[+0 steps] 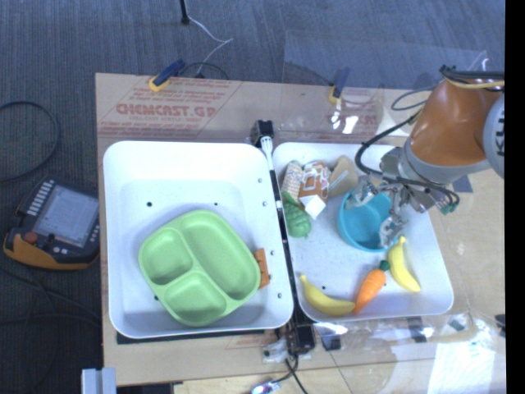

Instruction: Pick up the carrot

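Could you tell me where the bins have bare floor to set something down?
Left bin: bare floor behind the green plate. Right bin: a bare patch between green toy, blue bowl and lying banana. Crowded around the carrot.

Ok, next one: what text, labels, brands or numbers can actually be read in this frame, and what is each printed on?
"CHEMCAST GP": red print on the brown board behind the left bin; it reads roughly so, and the letters are soft.
Packet in the right bin: printed wrapper, too blurred to read.
Handheld pendant on the floor at left: its screen is too small to read.
Nothing else legible.
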`<state>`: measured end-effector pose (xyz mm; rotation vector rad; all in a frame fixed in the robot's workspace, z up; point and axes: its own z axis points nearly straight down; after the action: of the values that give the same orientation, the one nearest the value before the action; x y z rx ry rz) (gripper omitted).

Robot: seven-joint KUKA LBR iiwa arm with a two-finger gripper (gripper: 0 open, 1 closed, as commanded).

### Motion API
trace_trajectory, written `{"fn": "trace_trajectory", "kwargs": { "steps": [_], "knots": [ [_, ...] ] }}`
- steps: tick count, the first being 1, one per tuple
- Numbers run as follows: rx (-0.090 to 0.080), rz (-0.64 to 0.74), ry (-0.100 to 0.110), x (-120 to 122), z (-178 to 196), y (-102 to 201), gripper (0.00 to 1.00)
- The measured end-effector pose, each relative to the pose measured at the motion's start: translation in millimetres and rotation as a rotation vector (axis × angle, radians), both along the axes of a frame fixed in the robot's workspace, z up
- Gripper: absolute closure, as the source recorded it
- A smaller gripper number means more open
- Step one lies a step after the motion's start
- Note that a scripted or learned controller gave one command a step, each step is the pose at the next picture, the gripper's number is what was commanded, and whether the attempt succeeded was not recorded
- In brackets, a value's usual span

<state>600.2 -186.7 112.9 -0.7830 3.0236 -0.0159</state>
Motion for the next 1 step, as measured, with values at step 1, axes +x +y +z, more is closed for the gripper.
{"fn": "trace_trajectory", "kwargs": {
  "steps": [1],
  "knots": [
    [-0.002, 0.053, 0.006, -97.8, 113.7, -12.5, 0.00]
  ]
}}
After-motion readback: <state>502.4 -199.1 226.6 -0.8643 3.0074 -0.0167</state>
